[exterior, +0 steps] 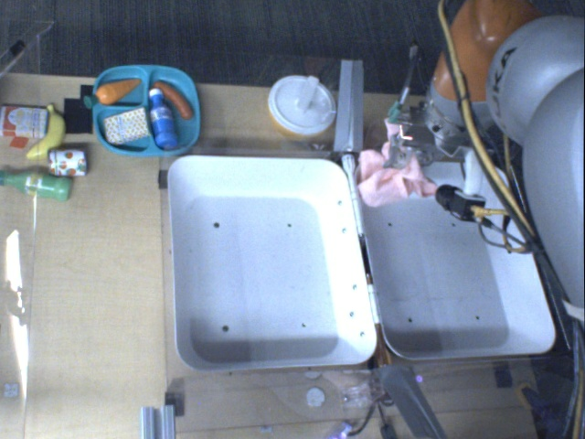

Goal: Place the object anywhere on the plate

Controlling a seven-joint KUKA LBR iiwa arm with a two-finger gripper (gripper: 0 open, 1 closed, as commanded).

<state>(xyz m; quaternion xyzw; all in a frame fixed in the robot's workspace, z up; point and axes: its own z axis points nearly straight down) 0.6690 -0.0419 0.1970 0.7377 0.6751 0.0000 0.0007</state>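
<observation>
A crumpled pink cloth (393, 183) lies in the far left corner of the right bin (475, 309), against the wall shared with the left bin. My gripper (399, 144) comes down from the right onto the cloth's top. A peak of the pink fabric is drawn up between its fingers, which are shut on it. The rest of the cloth still rests on the bin floor. A blue divided plate (187, 94) sits on the bench beyond the left bin, at the far left. It holds a toy carrot, a blue bottle, a sausage and a patterned piece.
The left bin (260, 263) lies between the cloth and the plate. A white lidded cup (303, 105) stands behind it. A banana, a small can, a carton and a green bottle lie at the bench's left edge. Yellow and black cables (484, 204) hang over the right bin.
</observation>
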